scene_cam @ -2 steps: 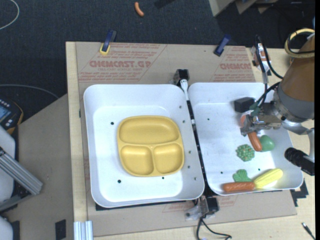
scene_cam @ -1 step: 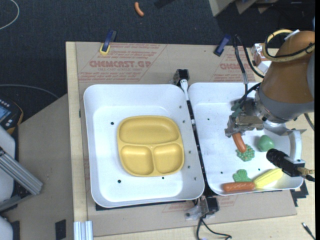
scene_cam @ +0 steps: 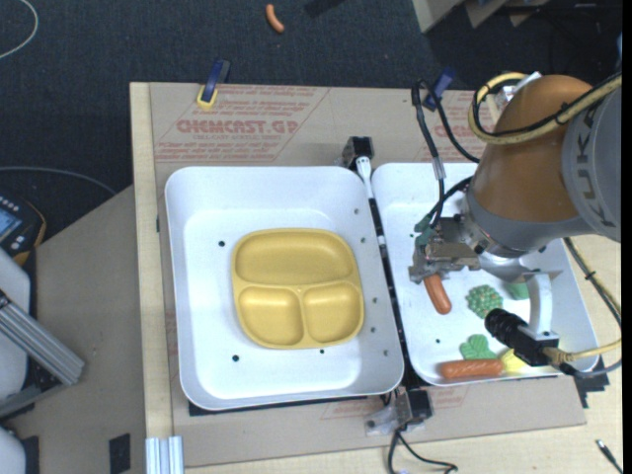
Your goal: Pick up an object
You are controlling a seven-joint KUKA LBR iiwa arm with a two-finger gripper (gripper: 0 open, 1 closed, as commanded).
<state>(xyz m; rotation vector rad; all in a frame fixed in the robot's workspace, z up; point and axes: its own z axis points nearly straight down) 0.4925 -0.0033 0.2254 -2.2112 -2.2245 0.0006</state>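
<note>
In the right bin (scene_cam: 400, 200), my gripper (scene_cam: 432, 269) hangs over the left part, directly above the upper end of a small orange sausage (scene_cam: 439, 296) that lies slanted on the bin floor. That end meets the gripper's tip, and whether it is gripped is unclear. A pale green knobbly piece (scene_cam: 483, 299) lies just right of the sausage. Near the front wall lie a longer orange sausage (scene_cam: 471, 368), a green piece (scene_cam: 475, 346) and a yellow piece (scene_cam: 513, 364). The arm hides the bin's right half.
The left bin (scene_cam: 188, 265) holds a yellow three-compartment plate (scene_cam: 296, 286). A black clamp (scene_cam: 357, 152) sits at the back between the bins. A small orange piece (scene_cam: 275, 18) lies on the dark floor beyond the bench.
</note>
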